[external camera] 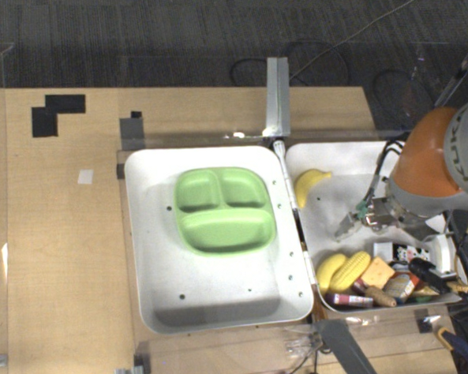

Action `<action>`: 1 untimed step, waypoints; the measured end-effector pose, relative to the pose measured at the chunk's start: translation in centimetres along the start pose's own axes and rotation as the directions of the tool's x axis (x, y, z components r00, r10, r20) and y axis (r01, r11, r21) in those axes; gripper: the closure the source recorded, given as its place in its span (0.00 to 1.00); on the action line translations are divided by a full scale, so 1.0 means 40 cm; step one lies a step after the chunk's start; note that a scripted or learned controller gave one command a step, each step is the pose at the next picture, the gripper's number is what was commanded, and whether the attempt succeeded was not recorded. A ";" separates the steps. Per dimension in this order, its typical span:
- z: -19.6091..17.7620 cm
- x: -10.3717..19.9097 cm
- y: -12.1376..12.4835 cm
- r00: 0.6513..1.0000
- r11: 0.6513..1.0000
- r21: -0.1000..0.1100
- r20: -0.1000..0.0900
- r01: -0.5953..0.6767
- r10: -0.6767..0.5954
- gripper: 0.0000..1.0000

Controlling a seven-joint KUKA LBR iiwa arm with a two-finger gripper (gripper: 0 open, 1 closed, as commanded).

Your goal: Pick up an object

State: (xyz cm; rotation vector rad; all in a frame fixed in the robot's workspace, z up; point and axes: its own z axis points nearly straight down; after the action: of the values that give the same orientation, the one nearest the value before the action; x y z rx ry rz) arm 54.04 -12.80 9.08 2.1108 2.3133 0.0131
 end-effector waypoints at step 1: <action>0.007 0.018 0.231 0.999 0.999 0.000 0.000 -0.041 0.041 0.00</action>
State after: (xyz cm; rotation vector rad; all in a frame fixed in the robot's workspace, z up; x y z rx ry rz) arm 63.18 -11.25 8.91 2.1585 2.2693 0.0133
